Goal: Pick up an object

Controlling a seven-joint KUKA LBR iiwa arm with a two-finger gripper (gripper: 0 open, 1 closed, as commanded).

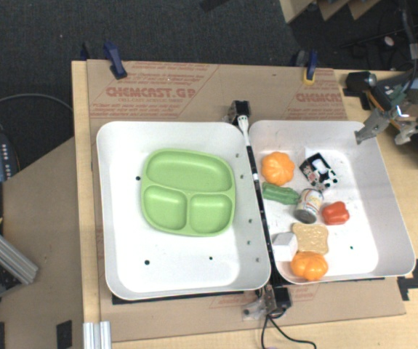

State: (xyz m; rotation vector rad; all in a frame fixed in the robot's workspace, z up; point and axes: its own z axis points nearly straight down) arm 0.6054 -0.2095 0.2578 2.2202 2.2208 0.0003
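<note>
The right bin [372, 217] holds several small things. An orange ball [278, 168] lies at its far left, with a green pickle-like piece [280, 193] just in front of it. A black-and-white toy [317, 171], a small tin can [309, 207] and a red pepper [335, 213] lie in the middle. Toward the front are a slice of toast [312, 237], a grey block [283, 243] and an orange pepper [310, 265]. My gripper [374, 127] hangs at the bin's far right corner, away from all of them, with nothing seen in it.
The left bin [121, 253] holds a green divided plate [188, 192]. A black bar [252, 173] runs along the seam between the bins. Clamps [114, 60] stand on the cardboard bench top at the back. Arm hardware and cables [412, 100] crowd the right edge.
</note>
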